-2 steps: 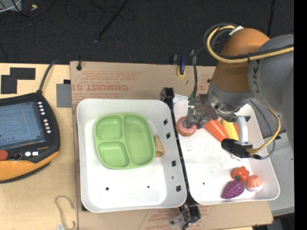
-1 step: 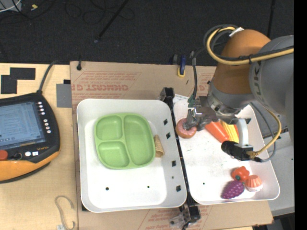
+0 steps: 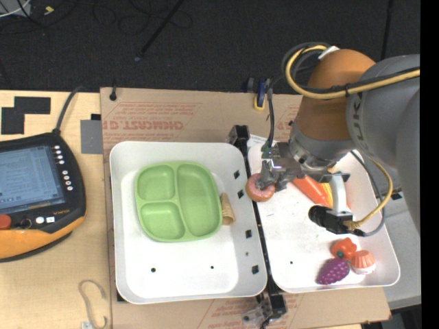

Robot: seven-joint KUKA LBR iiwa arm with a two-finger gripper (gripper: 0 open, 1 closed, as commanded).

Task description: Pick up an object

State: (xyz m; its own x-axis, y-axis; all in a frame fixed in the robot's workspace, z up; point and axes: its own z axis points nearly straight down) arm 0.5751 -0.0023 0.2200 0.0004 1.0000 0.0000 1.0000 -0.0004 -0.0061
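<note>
My gripper (image 3: 271, 177) hangs over the left edge of the right bin (image 3: 295, 279), below the orange wrist band. A pink donut (image 3: 260, 189) lies right under its tip, overlapping the bin's left rim; whether it is gripped I cannot tell. An orange carrot (image 3: 312, 188) lies just right of the gripper. A red-orange tomato (image 3: 344, 247), purple grapes (image 3: 332, 271) and a small pink-and-white piece (image 3: 363, 260) sit in the near right corner.
The left bin (image 3: 130, 266) holds a green divided plate (image 3: 177, 201) with a tan piece (image 3: 227, 209) at its right side. A tablet pendant (image 3: 34, 190) lies on the bench at far left.
</note>
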